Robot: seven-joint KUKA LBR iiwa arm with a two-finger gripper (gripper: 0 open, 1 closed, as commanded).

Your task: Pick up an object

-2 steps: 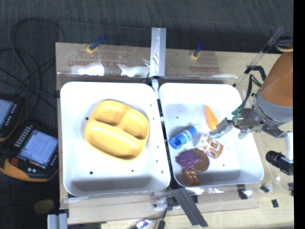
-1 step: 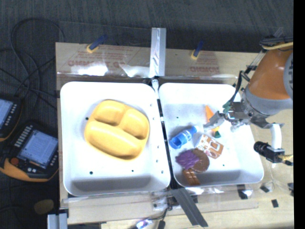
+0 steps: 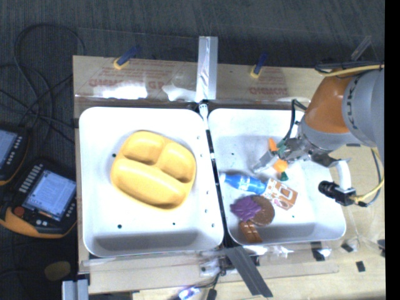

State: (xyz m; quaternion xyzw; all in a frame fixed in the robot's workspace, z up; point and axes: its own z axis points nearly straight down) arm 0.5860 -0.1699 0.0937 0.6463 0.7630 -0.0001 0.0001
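Note:
My gripper (image 3: 272, 157) is low in the right bin (image 3: 325, 227), at its middle, on the grey arm with the orange band (image 3: 328, 111) coming in from the right. Small orange pieces (image 3: 279, 164) lie right by the gripper's tip; I cannot tell whether it touches them. Just below it lie a blue bottle (image 3: 244, 182) and an orange-and-white patterned card (image 3: 283, 195). Further toward the front are a purple lump (image 3: 248, 205), resting on a brown disc (image 3: 265, 214), and a brown object (image 3: 250, 232).
A big yellow bread-shaped object (image 3: 153, 167) takes up the middle of the left bin (image 3: 94, 230). A ridge (image 3: 212, 167) divides the two bins. A black cable plug (image 3: 334, 191) hangs off the arm over the right bin's right side.

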